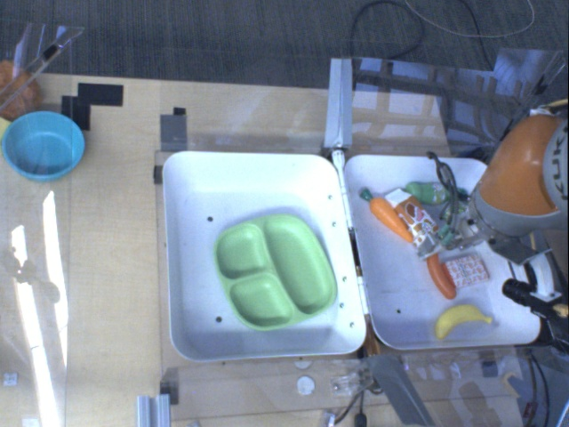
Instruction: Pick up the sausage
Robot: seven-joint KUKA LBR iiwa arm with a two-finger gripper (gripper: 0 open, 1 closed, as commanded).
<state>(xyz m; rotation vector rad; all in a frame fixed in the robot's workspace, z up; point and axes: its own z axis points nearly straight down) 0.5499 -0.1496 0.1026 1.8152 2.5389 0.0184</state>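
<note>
One smooth oblong sausage (441, 277) beside curved banana (462, 320).

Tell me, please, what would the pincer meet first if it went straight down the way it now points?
Probably the sausage, which lies right under the pincer in the right bin; depth is hard to judge from this slanted view.

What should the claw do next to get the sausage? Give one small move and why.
Probably lower the claw slightly toward the near end of the bin. It hangs at the sausage's upper tip, between the carrot and a red-checked packet, so centring over the sausage should help.
</note>
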